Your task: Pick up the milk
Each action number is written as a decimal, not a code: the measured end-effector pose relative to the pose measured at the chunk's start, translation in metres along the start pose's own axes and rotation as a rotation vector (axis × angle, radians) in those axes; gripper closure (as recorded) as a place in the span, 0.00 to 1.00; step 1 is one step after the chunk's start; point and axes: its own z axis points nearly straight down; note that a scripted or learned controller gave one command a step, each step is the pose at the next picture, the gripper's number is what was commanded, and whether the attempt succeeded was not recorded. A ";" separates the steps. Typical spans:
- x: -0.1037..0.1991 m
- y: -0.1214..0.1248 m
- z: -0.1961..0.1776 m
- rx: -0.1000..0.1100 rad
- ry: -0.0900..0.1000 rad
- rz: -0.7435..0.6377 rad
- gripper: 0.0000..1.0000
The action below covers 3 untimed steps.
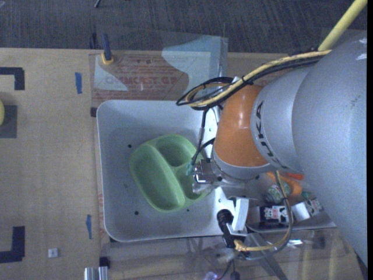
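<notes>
**A:** Status on the overhead camera?

**B:** Arm (326, 127) comes in from the right and covers most of the right-hand bin. Orange band (236, 130) sits over the inner edge of the left bin (105, 156). I see the gripper (200, 177) low over that bin, at the right rim of a green two-compartment dish (160, 177). It looks to be touching or just above the rim; I can't tell which.

**A:** Open or closed?

**B:** Can't tell. The wrist body blocks that part from this angle. I see nothing held.

**A:** Where's the milk?

**B:** My best candidate for the milk (274, 213) is a small black-and-white carton under the arm, in the visible strip of the right bin. It's too small and too covered for me to be sure. It lies just below an orange item (289, 186) and well apart from the gripper.

**A:** Anything else?

**B:** Yellow and black cables (233, 86) loop above the band. A cardboard sheet (140, 77) lies on the bench (46, 156) behind the left bin, with blue tape (78, 82) beside it.
</notes>
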 end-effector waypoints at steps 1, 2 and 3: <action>-0.028 0.001 -0.083 -0.001 0.000 -0.029 1.00; 0.013 0.037 -0.003 0.003 0.000 0.109 1.00; 0.065 0.010 -0.013 0.003 0.000 0.082 1.00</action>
